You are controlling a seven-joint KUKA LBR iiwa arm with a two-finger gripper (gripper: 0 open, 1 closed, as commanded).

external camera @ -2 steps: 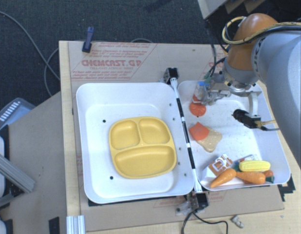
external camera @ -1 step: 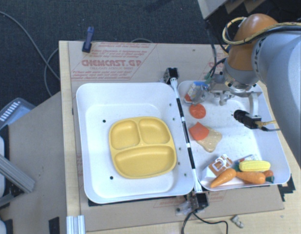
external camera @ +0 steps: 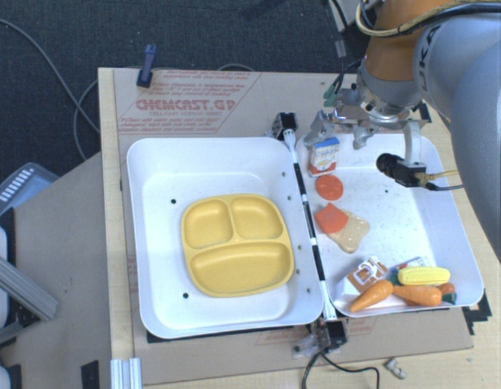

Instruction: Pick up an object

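Floor: dark grey carpet around the table, with a thin cable trailing across it up and left of the yellow tray.
Table [external camera: 194, 96]: pale board with red print, showing above the yellow tray.
Left bin [external camera: 145, 217]: shallow and white; it holds the yellow tray [external camera: 236, 243], a three-compartment plate lying flat near the bin's middle.
Right bin [external camera: 457, 233]: white, touching the left bin along the seam just right of the yellow tray.
Right bin contents: a small carton [external camera: 323, 154] up and right of the tray; below it a red disc [external camera: 330, 187], then a red-orange wedge [external camera: 331, 217] touching a beige bone-shaped piece [external camera: 353, 233].
Far corner: low and right of the tray lie a small printed box [external camera: 366, 272], two carrots [external camera: 372, 295], and a corn cob [external camera: 423, 275] close together.
Pincer [external camera: 341, 126]: above the right bin's top edge, just over the carton; whether it is spread or closed cannot be told, and no object is seen in its grip.
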